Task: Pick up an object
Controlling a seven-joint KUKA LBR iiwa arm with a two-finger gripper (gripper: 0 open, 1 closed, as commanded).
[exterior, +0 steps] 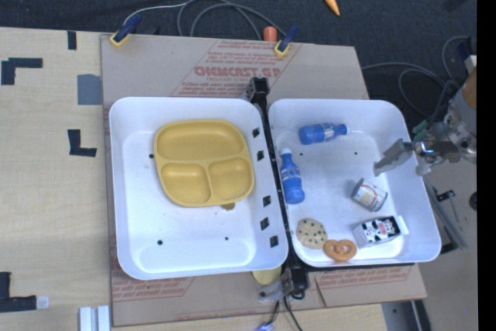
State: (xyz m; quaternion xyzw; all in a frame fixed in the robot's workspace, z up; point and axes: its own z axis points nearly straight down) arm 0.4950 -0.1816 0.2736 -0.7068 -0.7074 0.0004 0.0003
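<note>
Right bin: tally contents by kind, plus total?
In the right bin:
Blue bottles: 2
Cans: 1
Cookies: 1
Pretzels: 1
Black-and-white cartons: 1
Total: 6

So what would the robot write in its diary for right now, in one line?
phase: approach | gripper: over right bin edge, holding nothing | nearest: can | left bin: yellow tray
</note>
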